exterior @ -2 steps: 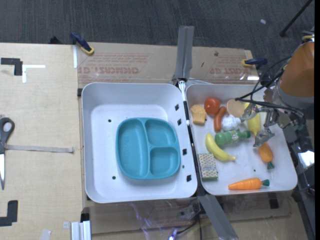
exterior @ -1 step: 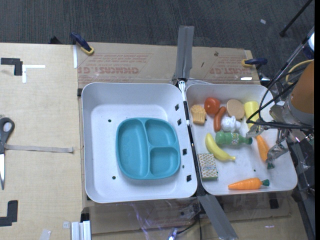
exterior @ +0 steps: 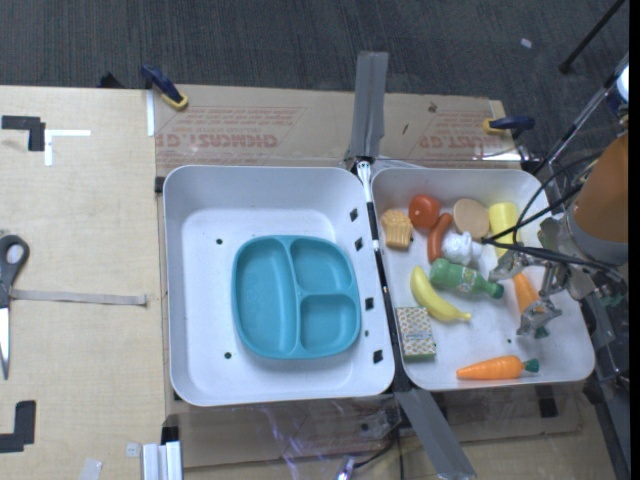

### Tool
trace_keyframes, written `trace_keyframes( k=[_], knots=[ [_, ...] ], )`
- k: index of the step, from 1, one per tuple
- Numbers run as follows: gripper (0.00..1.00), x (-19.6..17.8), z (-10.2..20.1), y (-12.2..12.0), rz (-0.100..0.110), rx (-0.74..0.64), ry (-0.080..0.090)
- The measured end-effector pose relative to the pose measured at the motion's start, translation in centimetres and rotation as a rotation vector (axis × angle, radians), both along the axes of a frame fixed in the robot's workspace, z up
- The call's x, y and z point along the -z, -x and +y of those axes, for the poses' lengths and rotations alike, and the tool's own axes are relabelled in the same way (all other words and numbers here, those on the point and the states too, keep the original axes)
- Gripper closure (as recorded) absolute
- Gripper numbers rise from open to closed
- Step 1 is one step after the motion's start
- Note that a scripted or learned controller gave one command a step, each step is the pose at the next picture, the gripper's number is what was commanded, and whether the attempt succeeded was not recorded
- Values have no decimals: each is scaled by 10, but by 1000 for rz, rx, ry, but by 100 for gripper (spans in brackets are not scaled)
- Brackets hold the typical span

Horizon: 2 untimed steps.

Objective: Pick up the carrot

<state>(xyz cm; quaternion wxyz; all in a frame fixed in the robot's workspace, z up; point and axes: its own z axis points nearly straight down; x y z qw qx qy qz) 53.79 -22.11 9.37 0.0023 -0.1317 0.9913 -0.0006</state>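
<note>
The carrot (exterior: 492,369) lay along the front edge of the right bin (exterior: 575,363), clear of the banana (exterior: 437,298); the claw (exterior: 536,320) hung just behind it — apparently narrow and empty, though blurred. Best practice: open wide, straddle mid-body — then close.

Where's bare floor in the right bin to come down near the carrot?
Bare floor lies between the carrot, the banana and the gripper, and beside the sponge block. The bin's far half, around the tomato and green bottle, is crowded.
</note>
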Motion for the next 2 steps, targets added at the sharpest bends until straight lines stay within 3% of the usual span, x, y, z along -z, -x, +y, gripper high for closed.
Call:
trace_keyframes(
  k=[1,2],
  knots=[
    [100,-11,1,-3,-8,-4,2],
    [100,1,26,37,1,-240,1]
  ],
)
